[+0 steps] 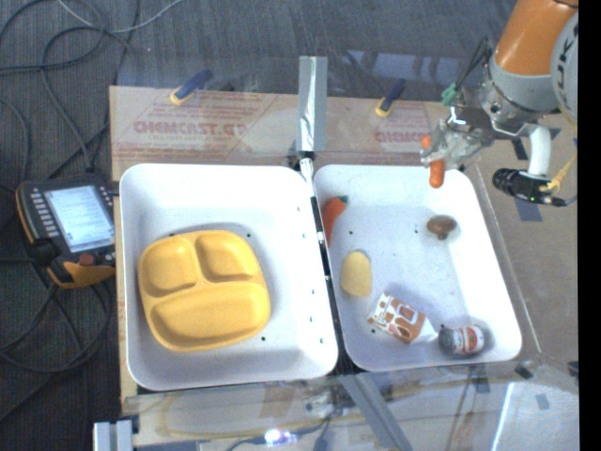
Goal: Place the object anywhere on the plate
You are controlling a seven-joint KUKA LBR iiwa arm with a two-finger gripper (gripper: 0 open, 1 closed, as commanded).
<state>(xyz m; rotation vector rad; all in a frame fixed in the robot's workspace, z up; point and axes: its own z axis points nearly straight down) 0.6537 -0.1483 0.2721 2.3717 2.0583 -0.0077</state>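
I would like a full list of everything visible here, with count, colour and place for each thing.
plate: 1, yellow, three compartments, in left bin
bins: 2, white, side by side on bench
carrot: 1, orange, right bin, by left wall
yellow piece: 1, pale yellow, right bin, left part
brown lump: 1, brown, right bin, upper right
carton: 1, white and orange, right bin, near front
can: 1, dark, lying at right bin's front right
tablet: 1, dark, left of bench
arm: 1, grey and orange, top right
tool: 1, over right bin's upper edge, small orange thing at its tip

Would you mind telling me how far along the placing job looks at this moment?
Done: a small orange object hangs at the gripper above the right bin's far edge, apparently lifted, though the grasp itself is unclear. In hand: carrying it. Left: crossing to the left bin and setting it on the yellow plate, which bears nothing yet.
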